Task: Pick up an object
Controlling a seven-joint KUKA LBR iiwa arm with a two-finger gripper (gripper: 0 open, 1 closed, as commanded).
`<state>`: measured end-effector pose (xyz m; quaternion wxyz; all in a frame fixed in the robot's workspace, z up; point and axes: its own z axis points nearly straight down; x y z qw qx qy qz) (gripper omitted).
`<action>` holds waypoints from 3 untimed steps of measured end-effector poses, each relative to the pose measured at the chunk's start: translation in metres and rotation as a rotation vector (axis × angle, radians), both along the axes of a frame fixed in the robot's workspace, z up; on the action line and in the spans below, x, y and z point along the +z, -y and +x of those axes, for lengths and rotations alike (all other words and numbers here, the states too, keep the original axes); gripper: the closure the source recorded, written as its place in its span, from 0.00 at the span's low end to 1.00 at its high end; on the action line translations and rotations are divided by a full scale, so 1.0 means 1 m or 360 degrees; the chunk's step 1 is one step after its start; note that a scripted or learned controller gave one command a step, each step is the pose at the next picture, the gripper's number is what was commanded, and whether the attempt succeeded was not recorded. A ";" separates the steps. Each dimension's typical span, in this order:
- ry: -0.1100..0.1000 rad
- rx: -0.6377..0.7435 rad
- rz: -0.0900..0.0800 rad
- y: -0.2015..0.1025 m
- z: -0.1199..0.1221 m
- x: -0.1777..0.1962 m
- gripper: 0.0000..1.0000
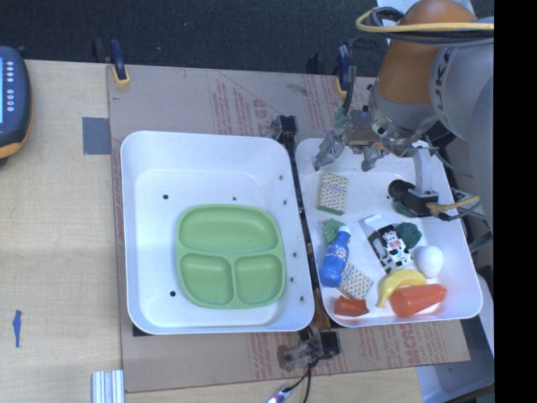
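Left bin holds a green tray; empty pincer spread over toy-filled right bin.

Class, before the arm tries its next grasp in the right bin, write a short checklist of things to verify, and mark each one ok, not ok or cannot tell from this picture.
1. Gripper sits above the right bin, at its far end: ok.
2. Nothing visibly held: ok.
3. Objects within the bin: blue bottle, banana, white egg: ok.
4. Objects crowded at the near end, touching: not ok.
5. Patterned card lies apart, nearest the gripper: ok.
6. Finger opening: cannot tell.
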<state>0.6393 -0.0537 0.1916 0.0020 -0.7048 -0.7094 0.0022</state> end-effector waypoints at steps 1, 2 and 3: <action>-0.0004 -0.0009 -0.0001 0.000 -0.046 0.000 0.00; 0.0004 -0.0012 -0.0006 0.068 -0.007 -0.037 0.00; -0.0002 -0.0001 0.0001 0.042 -0.020 -0.062 0.00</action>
